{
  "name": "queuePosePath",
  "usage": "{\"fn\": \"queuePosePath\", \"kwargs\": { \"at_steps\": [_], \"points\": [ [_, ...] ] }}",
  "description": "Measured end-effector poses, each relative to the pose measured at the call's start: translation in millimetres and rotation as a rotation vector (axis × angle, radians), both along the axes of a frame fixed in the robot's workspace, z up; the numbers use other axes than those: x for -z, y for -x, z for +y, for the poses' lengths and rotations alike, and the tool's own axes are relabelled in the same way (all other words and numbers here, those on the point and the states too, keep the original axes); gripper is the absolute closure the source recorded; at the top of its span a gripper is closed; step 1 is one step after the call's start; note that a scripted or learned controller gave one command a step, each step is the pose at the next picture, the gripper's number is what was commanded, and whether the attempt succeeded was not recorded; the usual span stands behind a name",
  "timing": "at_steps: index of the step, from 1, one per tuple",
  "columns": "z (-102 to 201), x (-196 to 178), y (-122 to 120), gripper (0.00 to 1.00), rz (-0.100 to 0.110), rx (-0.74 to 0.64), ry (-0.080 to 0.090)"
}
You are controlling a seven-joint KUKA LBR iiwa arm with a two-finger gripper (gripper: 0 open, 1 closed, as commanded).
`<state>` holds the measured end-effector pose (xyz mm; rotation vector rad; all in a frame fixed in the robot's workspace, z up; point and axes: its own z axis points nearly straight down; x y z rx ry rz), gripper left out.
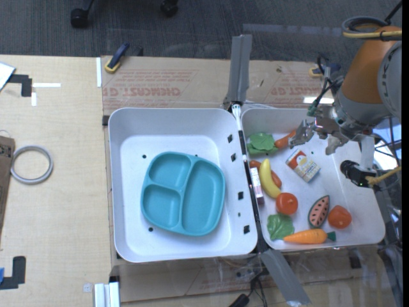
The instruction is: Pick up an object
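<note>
Grey arm with orange band reaches in from the right, over the far right part of the right-hand shallow white plastic bin (367, 232). End effector (317, 138) hangs above that bin's back area; its two metal fingers (304, 133) stand spread apart, nothing between them.

Just below the end effector: small red-and-white carton (303, 165), lying tilted on the bin floor, apart from the fingers. Left of it, green leafy toy vegetable (260, 143) with an orange toy carrot piece (285, 140) beside it, near the back-left corner.

Mid bin: yellow plastic banana (269, 178), red toy tomato (287, 203) just below it. Further front: green toy leaf (279, 224), long orange toy carrot (308, 236) along the front wall, watermelon slice toy (319, 211), orange-red round toy fruit (340, 217) beside the slice.

Left-hand shallow white plastic bin (121, 190) holds a light-blue three-compartment plate (183, 194), lying flat at the middle.

On the pale wooden tabletop (57, 222), far left: roll of grey tape (30, 164)
</note>
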<state>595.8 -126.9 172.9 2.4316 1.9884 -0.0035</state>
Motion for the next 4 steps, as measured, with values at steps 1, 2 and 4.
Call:
{"fn": "queuePosePath", "kwargs": {
  "at_steps": [1,2,4],
  "points": [
    [-2,81,-12,0.0,0.001,0.043,0.0],
    [-2,81,-12,0.0,0.001,0.044,0.0],
    [-20,82,-15,0.0,0.002,0.021,0.0]
  ]
}}
